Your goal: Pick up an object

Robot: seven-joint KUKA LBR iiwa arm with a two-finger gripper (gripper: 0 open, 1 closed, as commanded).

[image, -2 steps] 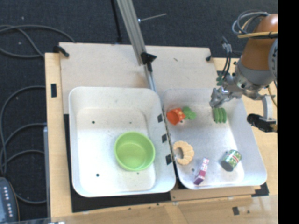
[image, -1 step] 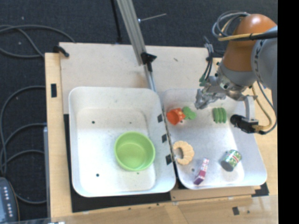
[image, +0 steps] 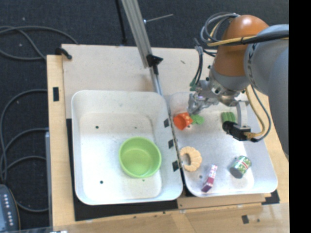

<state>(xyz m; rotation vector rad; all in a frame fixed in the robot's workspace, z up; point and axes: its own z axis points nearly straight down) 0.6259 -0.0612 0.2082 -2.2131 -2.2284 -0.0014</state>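
one green bowl (image: 140, 157) in left bin (image: 97, 103).

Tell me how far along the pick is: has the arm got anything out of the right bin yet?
Done: the gripper is down in the right bin, right above the orange toy. In hand: nothing shows between its fingers; the toy lies on the bin floor. Left: grasp and lift. The ring-shaped pastry, pink packet and small can lie untouched; the green bowl sits in the left bin.
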